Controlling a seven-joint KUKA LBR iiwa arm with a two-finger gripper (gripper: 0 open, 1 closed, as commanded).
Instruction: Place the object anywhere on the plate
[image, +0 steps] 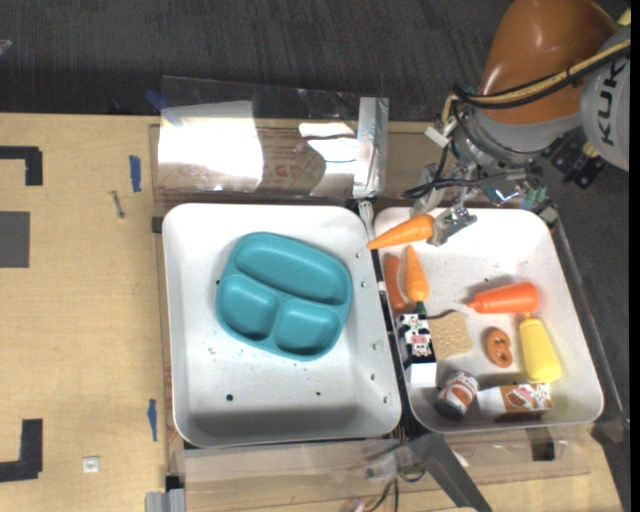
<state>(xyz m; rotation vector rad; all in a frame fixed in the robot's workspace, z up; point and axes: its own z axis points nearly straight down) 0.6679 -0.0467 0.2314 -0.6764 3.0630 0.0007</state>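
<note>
The arm (545, 60) hangs above the right bin's (575, 290) far corner, right of the teal plate (283, 293) in the left bin (200, 390). Its gripper (447, 222) clasps a carrot (402, 232) by the thick end, tip aimed at the plate. Best practice: keep it lifted over the bin walls, centre above the plate, lower, then let go.
</note>
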